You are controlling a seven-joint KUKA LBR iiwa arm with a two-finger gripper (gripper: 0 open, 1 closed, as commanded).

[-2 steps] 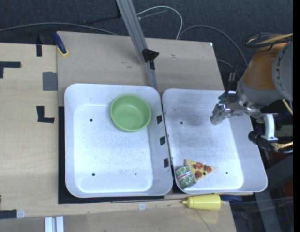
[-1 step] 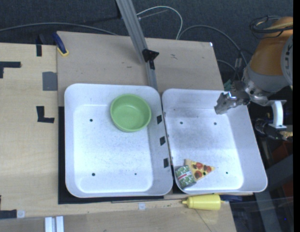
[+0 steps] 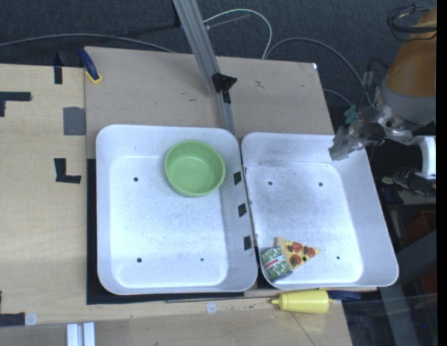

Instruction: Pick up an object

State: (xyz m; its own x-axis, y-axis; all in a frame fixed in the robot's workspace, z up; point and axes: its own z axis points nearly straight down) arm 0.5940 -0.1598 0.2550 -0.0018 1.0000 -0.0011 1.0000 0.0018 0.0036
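Camera view, looking down at a slant: two white bins side by side on the desk (image 3: 158,85). The left bin (image 3: 115,215) holds a green bowl (image 3: 195,168) near its far edge, upright, clear of the walls. The right bin (image 3: 353,215) holds a pizza-slice toy (image 3: 299,251) and a small green printed packet (image 3: 275,263), the two touching, in the near-left corner against the wall. A yellow bottle (image 3: 304,301) lies on its side on the desk just outside that bin's near rim.

The gripper (image 3: 344,146) sits over the far-right corner of the right bin, well apart from every object and holding nothing. Open or closed: cannot tell at this angle and resolution.

Judgement: approach phase, no target engaged. The toy and packet are the nearest candidates, but both lie flat and crowd the wall, which leaves little room on that side. A descent centred on the pizza slice, closing across its narrow width, looks safest. The bowl is an alternative: pinch its rim, one side inside, one outside.
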